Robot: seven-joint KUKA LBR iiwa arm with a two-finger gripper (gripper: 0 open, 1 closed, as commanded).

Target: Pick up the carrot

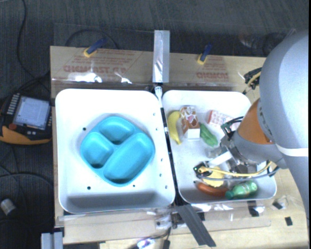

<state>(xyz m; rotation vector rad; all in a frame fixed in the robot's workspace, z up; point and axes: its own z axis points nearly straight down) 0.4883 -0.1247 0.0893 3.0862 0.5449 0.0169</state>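
Note:
The carrot is a short orange-red piece lying flat against the front wall of the right bin. A glossy green piece touches its right end. My gripper is low inside the right bin, just above and behind the carrot, at the end of the grey arm with the orange band. Wrist hardware and cables cover the gripper's tip, and nothing shows held in it.
At the back of the right bin lie a yellow banana, a small printed carton, a red-and-white packet and a green vegetable. A blue three-compartment dish sits in the left bin.

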